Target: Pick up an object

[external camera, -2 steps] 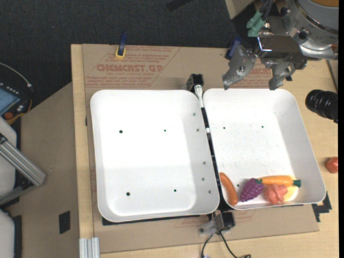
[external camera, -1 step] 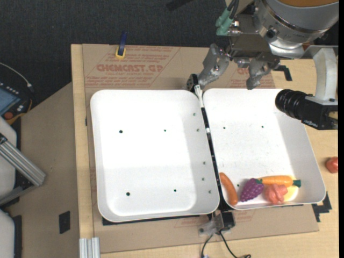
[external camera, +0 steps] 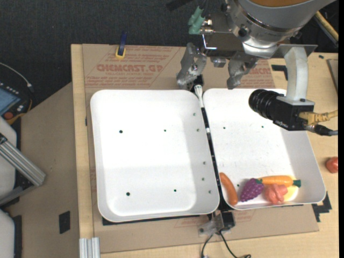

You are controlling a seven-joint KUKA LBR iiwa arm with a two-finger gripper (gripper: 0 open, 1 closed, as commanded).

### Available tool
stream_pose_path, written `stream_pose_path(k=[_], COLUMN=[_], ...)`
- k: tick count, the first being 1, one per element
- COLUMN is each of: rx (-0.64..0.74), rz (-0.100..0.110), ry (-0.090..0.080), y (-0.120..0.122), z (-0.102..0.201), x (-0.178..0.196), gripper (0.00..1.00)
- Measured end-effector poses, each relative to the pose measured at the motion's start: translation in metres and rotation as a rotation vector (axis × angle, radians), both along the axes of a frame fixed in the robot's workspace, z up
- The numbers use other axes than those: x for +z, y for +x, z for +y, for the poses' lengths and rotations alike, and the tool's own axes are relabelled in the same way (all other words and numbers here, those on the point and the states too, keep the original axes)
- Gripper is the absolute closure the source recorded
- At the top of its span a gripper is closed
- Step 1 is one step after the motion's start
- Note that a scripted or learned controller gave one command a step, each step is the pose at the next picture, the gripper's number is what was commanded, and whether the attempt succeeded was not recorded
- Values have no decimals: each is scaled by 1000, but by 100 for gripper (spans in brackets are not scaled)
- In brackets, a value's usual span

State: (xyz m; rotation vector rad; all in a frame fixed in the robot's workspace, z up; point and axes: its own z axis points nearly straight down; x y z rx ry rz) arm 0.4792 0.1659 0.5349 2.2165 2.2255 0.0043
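Plastic toy food, a purple grape bunch (external camera: 251, 189) beside an orange carrot (external camera: 278, 180), is clustered at the near edge of the right shallow white bin (external camera: 242, 138). The metal two-finger gripper (external camera: 214, 74), spread and empty, is held above the far rim; approach is judged unfinished, so travel and descent are needed.

2 white bins (external camera: 145, 106) (black-dotted), purple grapes (external camera: 251, 190), orange carrot (external camera: 278, 180), brown board (external camera: 145, 63)
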Motion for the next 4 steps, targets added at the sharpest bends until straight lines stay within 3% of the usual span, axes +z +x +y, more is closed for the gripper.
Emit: stream_pose_path(k=[1,2,3,4], rx=[1,-3,-2,-2], rz=[-1,-1,-4,7], ry=[0,0,2,-3], y=[16,25,25,-1], z=[50,59,59,58], x=[0,0,11,0], gripper=[0,0,100,100])
